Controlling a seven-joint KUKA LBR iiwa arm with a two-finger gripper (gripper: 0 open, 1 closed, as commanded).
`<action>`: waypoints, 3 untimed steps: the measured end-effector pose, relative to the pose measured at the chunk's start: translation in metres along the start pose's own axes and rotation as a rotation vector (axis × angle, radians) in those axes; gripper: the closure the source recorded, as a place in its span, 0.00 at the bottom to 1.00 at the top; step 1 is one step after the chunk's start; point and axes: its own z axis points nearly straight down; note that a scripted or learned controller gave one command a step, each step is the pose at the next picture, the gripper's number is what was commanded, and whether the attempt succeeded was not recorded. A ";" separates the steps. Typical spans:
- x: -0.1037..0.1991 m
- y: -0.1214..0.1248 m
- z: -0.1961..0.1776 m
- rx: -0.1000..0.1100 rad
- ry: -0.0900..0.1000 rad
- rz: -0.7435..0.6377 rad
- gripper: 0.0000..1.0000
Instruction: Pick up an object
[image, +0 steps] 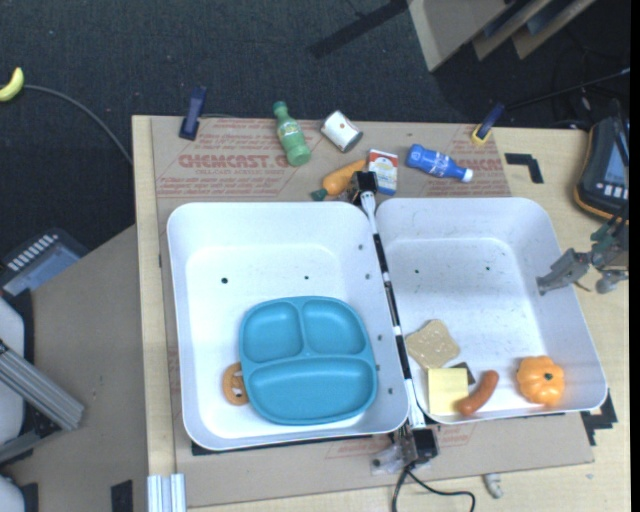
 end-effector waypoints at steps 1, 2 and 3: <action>0.007 0.100 0.103 0.001 0.001 -0.001 0.00; -0.018 0.045 0.098 0.002 0.000 0.001 0.00; 0.017 0.095 0.175 0.000 0.001 -0.001 0.00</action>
